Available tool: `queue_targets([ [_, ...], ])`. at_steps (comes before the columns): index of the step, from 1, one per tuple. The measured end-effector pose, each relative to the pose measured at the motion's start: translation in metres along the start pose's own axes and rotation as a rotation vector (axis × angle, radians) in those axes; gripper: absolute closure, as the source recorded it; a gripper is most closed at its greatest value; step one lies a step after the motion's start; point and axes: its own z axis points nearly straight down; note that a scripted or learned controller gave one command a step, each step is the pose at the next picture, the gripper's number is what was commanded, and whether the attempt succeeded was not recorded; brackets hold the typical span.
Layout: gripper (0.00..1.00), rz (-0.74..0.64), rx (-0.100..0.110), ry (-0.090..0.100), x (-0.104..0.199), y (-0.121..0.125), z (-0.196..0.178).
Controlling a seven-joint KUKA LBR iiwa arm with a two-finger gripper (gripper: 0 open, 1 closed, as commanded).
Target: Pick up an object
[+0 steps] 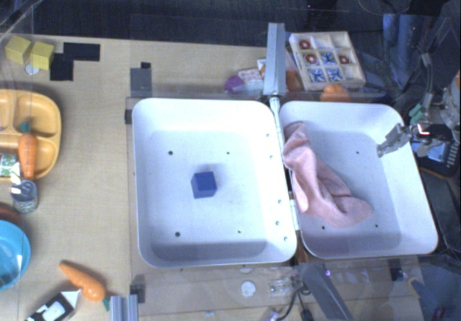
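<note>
1. A small blue cube [204, 183] of solid-looking material sits alone near the middle of the left shallow white bin [155, 240], resting on the bin floor and well apart from every wall.
2. A crumpled pink cloth [317, 181] lies in the right shallow white bin [403, 237], bunched against that bin's left wall near the divide between the two bins and trailing toward the bin's near edge.
3. The hand [392, 141], grey and metallic, hangs over the far right corner of the right bin, well apart from both the cloth and the cube; nothing is seen in it, and whether it is spread or pressed together cannot be told at this size.
4. Past the far edge of the bins, on the table [94, 96], a flat box with red and blue patterned squares [326, 60] lies beside a small purple item [234, 83].
5. At the table's left edge a yellow divided plate [39, 114] holds an orange toy carrot [27, 155]; two yellow blocks [30, 53] sit toward the far left corner.
6. Near the table's front left corner lie a second orange carrot [84, 281] and part of a blue bowl [13, 253].
</note>
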Motion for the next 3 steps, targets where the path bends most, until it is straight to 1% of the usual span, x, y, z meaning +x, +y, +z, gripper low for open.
queue_targets([
  [1, 0.00, -0.077, 0.000, 0.001, 0.011, -0.050, 0.161],
  [2, 0.00, -0.155, -0.014, -0.004, 0.051, -0.045, 0.176],
  [3, 0.00, -0.225, -0.017, -0.005, 0.087, -0.044, 0.175],
])
